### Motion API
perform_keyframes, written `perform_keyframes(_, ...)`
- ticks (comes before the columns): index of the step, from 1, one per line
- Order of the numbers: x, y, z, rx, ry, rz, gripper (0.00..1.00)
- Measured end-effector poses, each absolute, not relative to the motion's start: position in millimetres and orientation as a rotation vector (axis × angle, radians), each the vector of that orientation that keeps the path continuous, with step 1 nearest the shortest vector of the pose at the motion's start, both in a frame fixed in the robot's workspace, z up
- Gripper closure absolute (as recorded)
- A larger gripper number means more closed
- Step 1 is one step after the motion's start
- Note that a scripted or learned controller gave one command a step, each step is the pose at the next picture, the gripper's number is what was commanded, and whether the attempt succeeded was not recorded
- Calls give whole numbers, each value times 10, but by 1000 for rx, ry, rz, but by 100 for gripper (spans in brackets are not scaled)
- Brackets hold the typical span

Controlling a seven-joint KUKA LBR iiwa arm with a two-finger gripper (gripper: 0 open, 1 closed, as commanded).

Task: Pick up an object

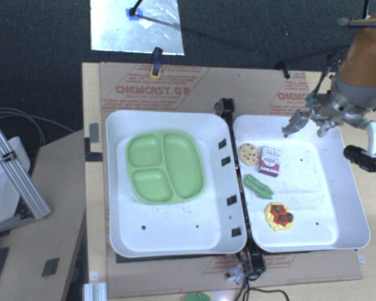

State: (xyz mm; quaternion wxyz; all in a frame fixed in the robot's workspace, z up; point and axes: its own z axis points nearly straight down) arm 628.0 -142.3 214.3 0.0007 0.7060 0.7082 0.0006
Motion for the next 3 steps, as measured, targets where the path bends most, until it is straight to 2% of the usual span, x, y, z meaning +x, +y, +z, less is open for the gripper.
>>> perform_keyframes(1, 5626, -1475, 779, 2227, 2224, -6, 0)
perform_keyframes(2, 6248, -1372, 858, 2209, 2224, 7, 0)
perform_keyframes(3, 6212, -1381, 954, 2219, 2228, -1, 100)
